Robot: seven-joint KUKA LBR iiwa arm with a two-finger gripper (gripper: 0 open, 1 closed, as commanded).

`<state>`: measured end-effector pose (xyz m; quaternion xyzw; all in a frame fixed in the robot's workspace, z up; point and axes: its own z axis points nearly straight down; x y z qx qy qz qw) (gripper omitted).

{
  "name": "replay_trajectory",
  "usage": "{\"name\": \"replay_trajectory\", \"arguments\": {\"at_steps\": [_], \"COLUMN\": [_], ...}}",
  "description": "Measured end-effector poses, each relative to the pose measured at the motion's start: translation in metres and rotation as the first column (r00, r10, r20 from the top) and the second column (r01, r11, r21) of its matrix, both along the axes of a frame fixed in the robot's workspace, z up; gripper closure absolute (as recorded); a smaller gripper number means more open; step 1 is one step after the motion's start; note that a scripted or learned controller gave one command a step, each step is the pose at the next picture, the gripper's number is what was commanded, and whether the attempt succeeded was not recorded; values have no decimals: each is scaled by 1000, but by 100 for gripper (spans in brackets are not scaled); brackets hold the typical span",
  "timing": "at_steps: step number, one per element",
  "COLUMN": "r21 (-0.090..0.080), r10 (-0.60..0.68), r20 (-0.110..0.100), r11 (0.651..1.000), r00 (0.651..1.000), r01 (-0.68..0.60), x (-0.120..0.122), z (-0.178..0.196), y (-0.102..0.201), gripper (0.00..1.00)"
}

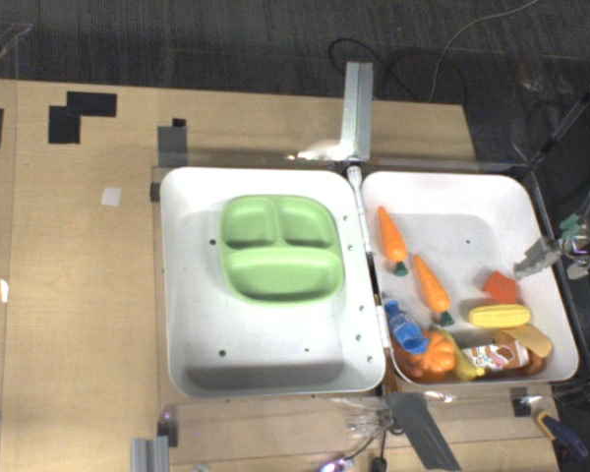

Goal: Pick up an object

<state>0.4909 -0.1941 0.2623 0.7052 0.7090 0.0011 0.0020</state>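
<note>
Yellow corn (pixel 499 315) just below-left of the gripper (pixel 537 261).

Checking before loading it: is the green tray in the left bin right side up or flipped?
Right side up: the green tray shows its three compartments facing upward.

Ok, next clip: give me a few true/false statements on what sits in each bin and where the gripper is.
1. The green divided plate lies in the left bin. True.
2. Two toy carrots lie in the right bin. True; the second one lies just below the first.
3. The yellow corn cob sits on the green plate. False; it lies in the right bin, beside an orange-red block.
4. The gripper hangs over the left bin. False; it is at the right bin's right edge.
5. The blue toy lies near the right bin's lower left corner. True.
</note>
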Motion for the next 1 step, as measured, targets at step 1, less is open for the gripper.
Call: {"name": "replay_trajectory", "arguments": {"at_steps": [1], "r21": [0], "r10": [249], "r20": [0], "r11": [968], "r00": [968], "r01": [-249], "x": [4], "z": [-165], "y": [62], "gripper": [0]}}
